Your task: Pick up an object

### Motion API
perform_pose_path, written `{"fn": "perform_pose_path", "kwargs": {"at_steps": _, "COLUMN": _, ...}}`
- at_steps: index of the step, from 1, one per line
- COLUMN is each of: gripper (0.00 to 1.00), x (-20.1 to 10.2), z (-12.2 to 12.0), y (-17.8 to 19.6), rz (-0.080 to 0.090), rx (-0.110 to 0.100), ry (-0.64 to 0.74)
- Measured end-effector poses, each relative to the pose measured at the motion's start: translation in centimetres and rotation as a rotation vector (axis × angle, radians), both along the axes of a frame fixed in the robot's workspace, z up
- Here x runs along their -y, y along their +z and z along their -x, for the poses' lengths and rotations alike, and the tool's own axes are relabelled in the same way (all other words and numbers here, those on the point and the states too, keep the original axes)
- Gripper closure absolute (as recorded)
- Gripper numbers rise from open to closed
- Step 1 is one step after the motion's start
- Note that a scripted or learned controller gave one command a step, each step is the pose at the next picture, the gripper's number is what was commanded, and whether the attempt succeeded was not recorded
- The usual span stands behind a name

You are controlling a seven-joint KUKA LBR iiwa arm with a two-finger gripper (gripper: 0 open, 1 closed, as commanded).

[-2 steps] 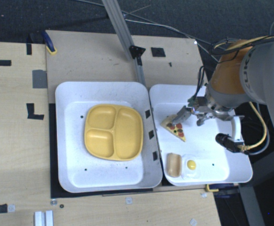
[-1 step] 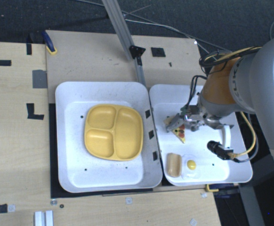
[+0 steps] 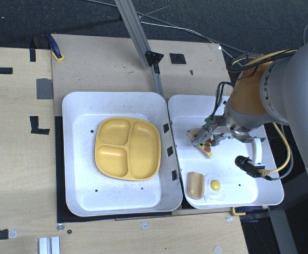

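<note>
The gripper (image 3: pixel 205 137) hangs low inside the right bin (image 3: pixel 181 109), at the end of a grey arm (image 3: pixel 281 91) with an orange band that reaches in from the right. Whether it is open or closed cannot be told from above. Just beside its tip lies a small pizza slice (image 3: pixel 206 149), close enough to seem touching, though not clearly held. Nearer the front edge of the right bin sit a toy bread roll (image 3: pixel 196 185) and, beside it, a toy fried egg (image 3: pixel 215 186). To the left of the right bin, the left bin (image 3: pixel 74 142) holds a yellow divided plate (image 3: pixel 127 147).
</note>
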State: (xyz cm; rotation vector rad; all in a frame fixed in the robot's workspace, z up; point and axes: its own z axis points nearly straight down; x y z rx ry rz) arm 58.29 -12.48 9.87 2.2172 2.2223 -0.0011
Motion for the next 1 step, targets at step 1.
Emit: {"fn": "perform_pose_path", "kwargs": {"at_steps": 1, "gripper": 1.0, "x": -0.51, "z": -0.47, "y": 6.15, "rz": -0.001, "rx": 0.003, "ry": 0.0}}
